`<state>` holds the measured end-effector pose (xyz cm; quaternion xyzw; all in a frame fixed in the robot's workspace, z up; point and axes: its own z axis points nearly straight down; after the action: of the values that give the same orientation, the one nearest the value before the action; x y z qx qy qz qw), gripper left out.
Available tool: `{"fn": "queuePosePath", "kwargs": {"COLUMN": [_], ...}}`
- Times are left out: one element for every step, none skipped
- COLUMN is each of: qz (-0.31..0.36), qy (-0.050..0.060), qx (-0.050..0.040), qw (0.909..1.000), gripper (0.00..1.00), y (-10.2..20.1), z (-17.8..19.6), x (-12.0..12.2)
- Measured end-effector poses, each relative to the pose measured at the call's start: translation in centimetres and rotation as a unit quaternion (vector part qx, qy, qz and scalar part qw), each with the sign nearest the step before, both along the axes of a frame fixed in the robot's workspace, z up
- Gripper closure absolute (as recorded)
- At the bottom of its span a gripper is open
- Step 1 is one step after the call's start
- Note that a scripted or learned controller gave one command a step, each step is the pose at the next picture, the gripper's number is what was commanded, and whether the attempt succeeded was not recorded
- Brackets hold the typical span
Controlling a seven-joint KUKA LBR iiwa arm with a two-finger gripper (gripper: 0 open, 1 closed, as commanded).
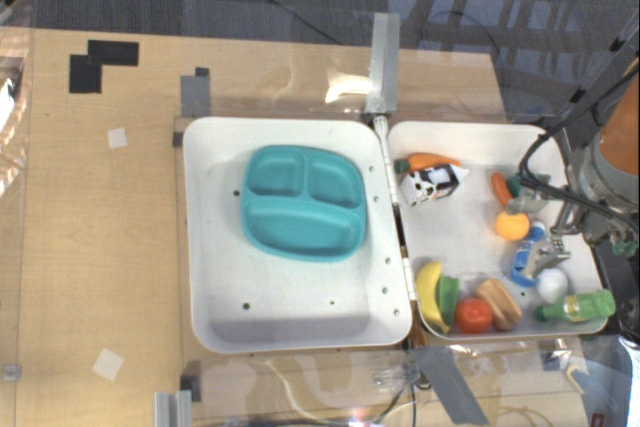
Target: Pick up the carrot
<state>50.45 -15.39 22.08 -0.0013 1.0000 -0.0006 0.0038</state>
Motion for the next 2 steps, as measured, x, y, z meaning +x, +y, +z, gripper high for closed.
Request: {"fn": "queuePosePath", "kwargs": {"qz": [0.085,-0.027], "qy": [-0.005,-0.008], "qx": [-0.0027,-0.0017], "qw": [0.9963,0.9996], "gripper": [0.00,0.00], "y": [-1.0,-1.5], "z": [-12.1,-12.6], "x": [-1.0,5.8]}}
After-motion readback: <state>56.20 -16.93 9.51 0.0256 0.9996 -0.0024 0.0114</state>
